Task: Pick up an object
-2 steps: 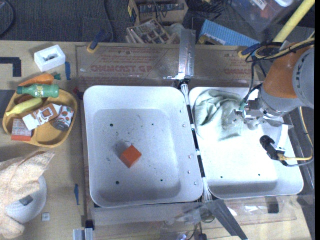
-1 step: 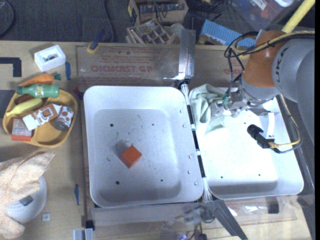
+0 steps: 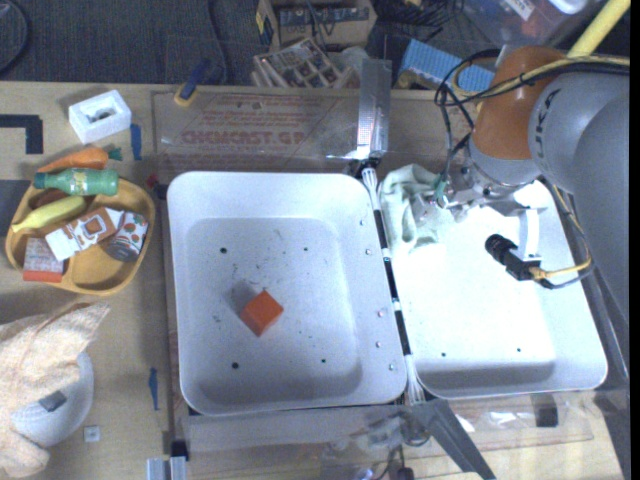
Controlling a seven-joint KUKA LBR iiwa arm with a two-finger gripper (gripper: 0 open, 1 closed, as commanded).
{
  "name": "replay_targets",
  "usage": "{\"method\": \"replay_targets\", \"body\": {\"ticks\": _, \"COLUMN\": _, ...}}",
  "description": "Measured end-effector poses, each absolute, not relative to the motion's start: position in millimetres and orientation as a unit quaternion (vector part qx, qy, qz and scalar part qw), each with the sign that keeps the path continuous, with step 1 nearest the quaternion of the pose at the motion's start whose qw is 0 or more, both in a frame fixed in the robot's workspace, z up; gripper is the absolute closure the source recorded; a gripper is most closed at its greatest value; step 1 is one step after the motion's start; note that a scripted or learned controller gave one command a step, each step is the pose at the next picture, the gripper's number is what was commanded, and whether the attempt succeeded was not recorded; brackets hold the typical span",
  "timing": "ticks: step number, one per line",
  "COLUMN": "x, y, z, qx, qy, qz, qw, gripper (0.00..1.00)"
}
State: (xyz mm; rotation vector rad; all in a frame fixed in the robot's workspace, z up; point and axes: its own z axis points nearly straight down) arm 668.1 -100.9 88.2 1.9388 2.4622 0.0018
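One orange block (image 3: 263, 312) was seen lying alone near the middle of the left bin (image 3: 200, 208), in the lower centre of the frame, with a small dark shadow or scuff just beside it at its upper left. It was judged to be the likeliest thing to be picked, since it lay free of the walls and nothing touched it. One pale greenish crumpled item (image 3: 412, 208) was seen in the upper left corner of the right bin (image 3: 500, 358), against the divider between the two bins. The gripper (image 3: 448, 194) was seen just beside that item, at the upper centre-right of the frame, well apart from the block; whether it was released or clenched could not be told, and nothing could be made out in its grasp. One arm, two bins and one yellow bowl (image 3: 100, 273) of groceries at the left edge were counted.
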Motion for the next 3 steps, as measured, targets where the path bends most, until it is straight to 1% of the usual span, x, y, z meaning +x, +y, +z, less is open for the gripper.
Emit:
{"method": "replay_targets", "body": {"ticks": 1, "x": 652.9, "y": -100, "z": 89, "qx": 0.618, "qy": 0.787, "qz": 0.0009, "qw": 0.003, "gripper": 0.00}}
{"method": "replay_targets", "body": {"ticks": 2, "x": 654.2, "y": -100, "z": 100, "qx": 0.618, "qy": 0.786, "qz": 0.0028, "qw": 0.004, "gripper": 1.00}}
{"method": "replay_targets", "body": {"ticks": 3, "x": 665.2, "y": -38, "z": 186, "qx": 0.666, "qy": 0.746, "qz": 0.0005, "qw": 0.002, "gripper": 1.00}}
